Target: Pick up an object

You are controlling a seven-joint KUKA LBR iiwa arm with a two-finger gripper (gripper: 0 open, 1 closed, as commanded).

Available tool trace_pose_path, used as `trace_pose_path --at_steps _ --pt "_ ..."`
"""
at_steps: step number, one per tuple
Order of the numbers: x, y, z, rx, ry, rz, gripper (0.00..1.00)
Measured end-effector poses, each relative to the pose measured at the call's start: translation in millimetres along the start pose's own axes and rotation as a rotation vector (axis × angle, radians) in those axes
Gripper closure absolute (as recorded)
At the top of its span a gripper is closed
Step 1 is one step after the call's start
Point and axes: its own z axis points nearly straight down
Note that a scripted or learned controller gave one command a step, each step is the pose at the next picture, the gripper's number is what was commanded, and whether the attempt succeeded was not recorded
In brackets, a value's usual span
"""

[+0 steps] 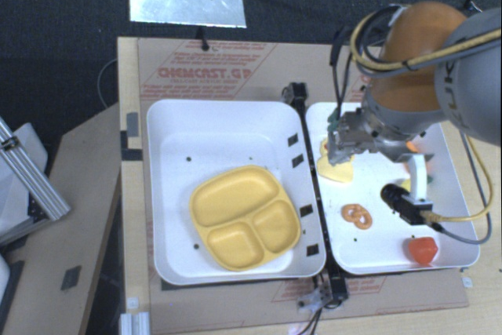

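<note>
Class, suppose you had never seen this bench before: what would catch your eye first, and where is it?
The big yellow tray with three compartments, lying in the left bin, stands out first. Next comes the arm, grey and orange, bent over the right bin, with its gripper low by a pale yellow piece. In that bin, a pretzel and a red object also show.
</note>
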Motion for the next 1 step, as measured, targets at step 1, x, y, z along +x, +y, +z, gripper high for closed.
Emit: trace_pose_path --at_steps 1 --pt "54.6 -24.2 -0.3 0.001 0.000 0.000 1.00"
